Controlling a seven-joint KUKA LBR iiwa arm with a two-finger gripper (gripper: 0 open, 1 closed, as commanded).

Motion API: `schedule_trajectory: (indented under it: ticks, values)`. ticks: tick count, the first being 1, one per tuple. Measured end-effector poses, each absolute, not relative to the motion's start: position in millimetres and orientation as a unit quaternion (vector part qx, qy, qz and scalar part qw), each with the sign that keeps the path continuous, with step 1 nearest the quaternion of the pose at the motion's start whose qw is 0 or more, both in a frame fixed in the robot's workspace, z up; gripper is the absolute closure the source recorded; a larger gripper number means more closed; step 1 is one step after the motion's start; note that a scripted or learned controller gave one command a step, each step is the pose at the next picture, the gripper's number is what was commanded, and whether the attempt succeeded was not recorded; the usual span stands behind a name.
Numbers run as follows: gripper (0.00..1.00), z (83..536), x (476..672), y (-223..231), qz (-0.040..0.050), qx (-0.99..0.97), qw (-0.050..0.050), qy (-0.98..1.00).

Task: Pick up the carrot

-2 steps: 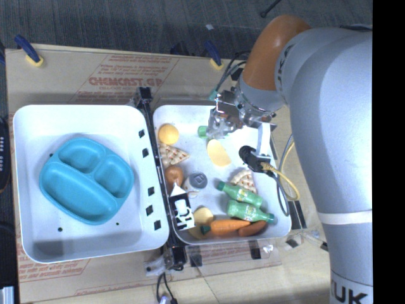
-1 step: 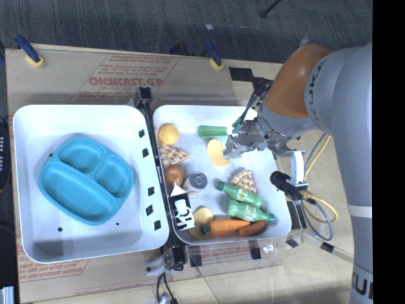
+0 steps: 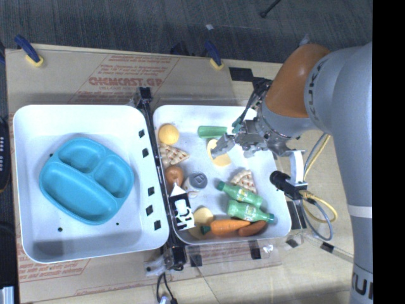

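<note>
The carrot is orange and lies flat along the front wall of the right bin, pointing left to right. A reddish-brown sausage-shaped piece touches its right end, and a pale yellow piece lies at its left end. My gripper hangs over the back middle of the same bin, just above a yellow piece and beside a green stick-shaped piece. It is well behind the carrot, with two green bottles lying between them.
The right bin also holds a yellow ball, a waffle wedge, a brown piece, a grey disc, a pizza slice and a black-and-white tag. A blue divided plate lies in the left bin.
</note>
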State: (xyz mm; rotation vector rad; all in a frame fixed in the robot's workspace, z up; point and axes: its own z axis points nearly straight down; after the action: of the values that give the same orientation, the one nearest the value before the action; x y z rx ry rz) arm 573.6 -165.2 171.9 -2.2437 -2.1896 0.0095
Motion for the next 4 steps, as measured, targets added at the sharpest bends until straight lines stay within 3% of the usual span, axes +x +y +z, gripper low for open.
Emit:
schedule_trajectory:
  ticks: [1,2,3,4]
  values:
    - [0.0,90.2,581.1,-161.1,0.003,-0.732,0.003,-0.682]
    - [1.0,101.2,581.9,-160.5,0.004,-0.729,0.004,-0.685]
    - [0.0,101.1,581.8,-160.6,0.0042,-0.729,0.004,-0.685]
    - [1.0,111.0,582.2,-160.0,0.0049,-0.727,0.005,-0.687]
